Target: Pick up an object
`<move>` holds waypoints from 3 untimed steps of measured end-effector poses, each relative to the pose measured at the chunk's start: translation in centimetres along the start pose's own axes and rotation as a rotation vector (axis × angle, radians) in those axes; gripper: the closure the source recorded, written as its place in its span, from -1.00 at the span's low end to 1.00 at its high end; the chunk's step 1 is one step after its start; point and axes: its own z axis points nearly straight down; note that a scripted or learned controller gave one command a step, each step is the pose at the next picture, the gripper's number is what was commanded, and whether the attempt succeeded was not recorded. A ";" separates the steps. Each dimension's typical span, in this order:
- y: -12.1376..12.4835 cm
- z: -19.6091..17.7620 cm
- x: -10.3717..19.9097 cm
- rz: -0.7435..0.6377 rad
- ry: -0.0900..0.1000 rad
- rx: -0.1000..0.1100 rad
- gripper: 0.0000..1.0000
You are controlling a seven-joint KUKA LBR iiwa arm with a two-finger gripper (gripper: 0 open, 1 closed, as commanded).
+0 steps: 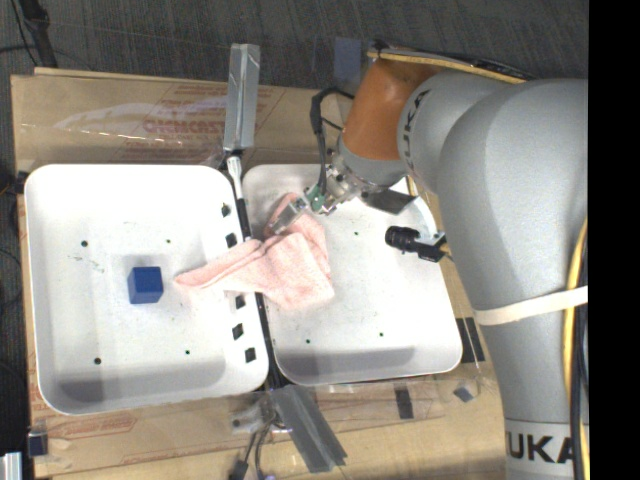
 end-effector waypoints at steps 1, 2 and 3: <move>0.0 0.0 0.0 0.000 0.000 0.000 -1.00; 0.0 0.0 0.0 0.000 0.000 0.000 -1.00; 0.0 0.0 0.0 0.000 0.000 0.000 -1.00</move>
